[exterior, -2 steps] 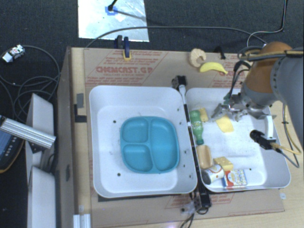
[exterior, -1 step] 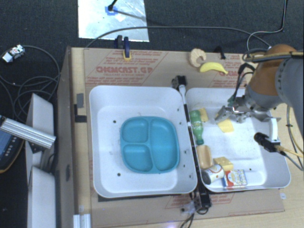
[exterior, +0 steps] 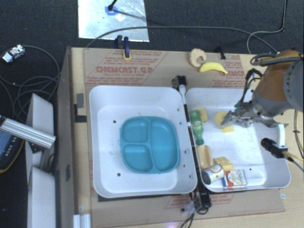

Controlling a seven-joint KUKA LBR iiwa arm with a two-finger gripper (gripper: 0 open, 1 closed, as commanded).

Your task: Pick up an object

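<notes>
While the arm reaches low, here is the plan.
Claw: the gripper (exterior: 231,121) sits in the right bin (exterior: 275,175); open or closed, cannot tell.
Thing: a yellow piece (exterior: 222,118) touches its tip.
Tip: pinch slowly, lift straight, miss the green bottle (exterior: 196,126).

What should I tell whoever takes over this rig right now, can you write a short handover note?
Tool: low in the right bin, at a yellow piece near the middle; whether it grips it cannot be told.
Also in the right bin: green bottle along the left wall, tan block, small carton and other bits at the front.
Left bin: blue divided plate.
Banana lies on the bench behind the bins.
Done: no lift seen.
Left: secure an object and raise it.
</notes>
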